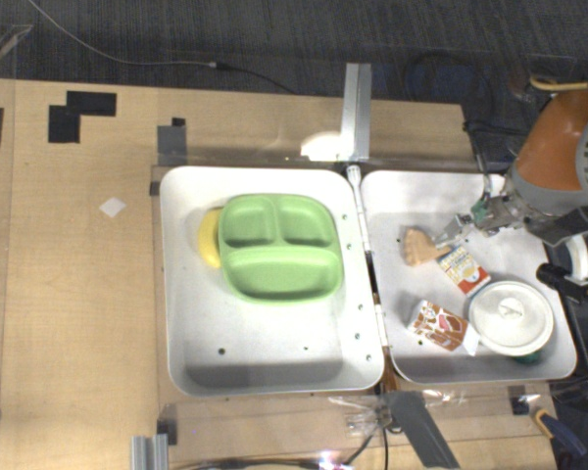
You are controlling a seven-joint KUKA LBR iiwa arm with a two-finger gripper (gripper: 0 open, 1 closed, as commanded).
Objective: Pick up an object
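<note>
The right bin (402, 199) holds a tan lumpy object (419, 247), a small orange-and-white packet (462, 267), a red-brown patterned packet (439, 325) and a round white lid-like dish (511, 314). My gripper (482, 211) hangs over the upper right part of this bin, just up and right of the tan object. A thin grey piece runs from the tan object toward the gripper. I see nothing held in the gripper.
The left bin (255, 360) carries a green divided plate (277, 246) with a yellow object (208, 240) peeking out at its left edge. A metal post (356, 106) stands behind the wall between the bins. The grey and orange arm (561, 150) reaches in from the right.
</note>
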